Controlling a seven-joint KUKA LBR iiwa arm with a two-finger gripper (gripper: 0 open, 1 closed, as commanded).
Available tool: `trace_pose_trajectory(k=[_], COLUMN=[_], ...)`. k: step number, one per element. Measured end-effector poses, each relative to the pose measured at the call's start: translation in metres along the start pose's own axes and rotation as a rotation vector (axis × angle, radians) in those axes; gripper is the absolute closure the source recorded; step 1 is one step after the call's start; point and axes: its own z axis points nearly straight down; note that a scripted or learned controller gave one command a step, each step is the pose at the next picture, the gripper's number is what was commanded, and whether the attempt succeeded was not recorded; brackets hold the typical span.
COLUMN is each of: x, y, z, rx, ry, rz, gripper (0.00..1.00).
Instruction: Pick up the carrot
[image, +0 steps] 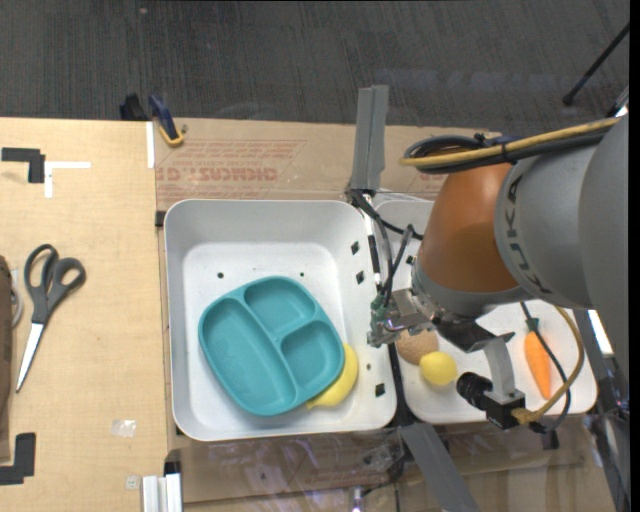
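The carrot (538, 362) lies at the lower right of the frame in the right bin (570, 405), long axis running roughly top to bottom, just right of the claw (420, 330), whose state I cannot tell.
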Motion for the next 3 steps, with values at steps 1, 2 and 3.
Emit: trace_pose_trajectory(k=[1,2,3], x=[0.052,-0.016,0.001], y=[0.013,-0.003,-0.001], z=[0.048,0.000,0.000], rx=[0.002,0.000,0.002], ry=[0.000,0.000,-0.001], rz=[0.021,0.191,0.503], gripper=[1.00,1.00,1.00])
